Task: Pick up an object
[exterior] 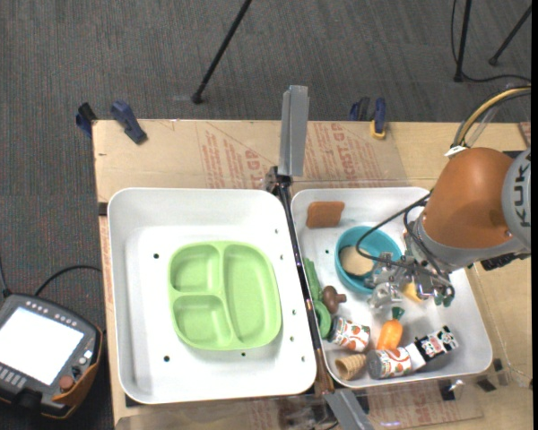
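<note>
Along the right bin's (481,330) front edge, toward the counter's front right corner, a cone (350,365), two small cans (390,362), a carrot (389,333) and a black-and-white carton (434,344) lie packed together; a descent here could, I judge, nudge neighbours or catch two at once. Just behind, the pincer (403,285) hangs beside the blue bowl (362,253), which it partly covers; its tips blur together, so I cannot tell its state. Farther back lies a brown block (325,213).
</note>
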